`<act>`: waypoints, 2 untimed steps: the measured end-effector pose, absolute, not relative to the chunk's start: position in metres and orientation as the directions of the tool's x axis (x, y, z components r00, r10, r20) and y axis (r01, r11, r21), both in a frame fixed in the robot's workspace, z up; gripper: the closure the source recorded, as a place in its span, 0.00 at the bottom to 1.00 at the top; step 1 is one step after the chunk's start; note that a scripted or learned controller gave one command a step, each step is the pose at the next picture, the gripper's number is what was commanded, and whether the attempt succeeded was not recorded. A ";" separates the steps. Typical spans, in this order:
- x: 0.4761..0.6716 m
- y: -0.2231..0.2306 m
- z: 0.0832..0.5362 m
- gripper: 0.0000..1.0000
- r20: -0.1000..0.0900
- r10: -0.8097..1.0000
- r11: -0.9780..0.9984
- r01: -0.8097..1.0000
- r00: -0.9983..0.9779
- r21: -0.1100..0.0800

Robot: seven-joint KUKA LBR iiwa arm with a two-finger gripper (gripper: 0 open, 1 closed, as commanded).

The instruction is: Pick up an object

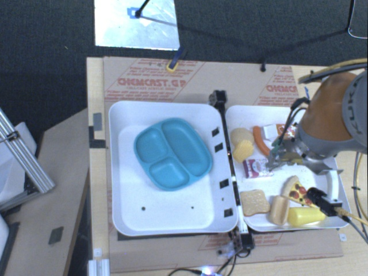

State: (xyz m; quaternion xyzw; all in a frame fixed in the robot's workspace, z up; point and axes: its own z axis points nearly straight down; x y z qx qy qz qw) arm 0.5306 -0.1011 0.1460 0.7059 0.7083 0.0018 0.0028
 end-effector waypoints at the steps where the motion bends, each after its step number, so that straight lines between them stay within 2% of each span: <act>1: 0.537 -0.103 0.190 1.00 -0.001 1.000 0.004 1.000 -0.004 0.006; 2: 0.538 -0.103 0.227 1.00 -0.001 1.000 0.005 1.000 -0.005 0.006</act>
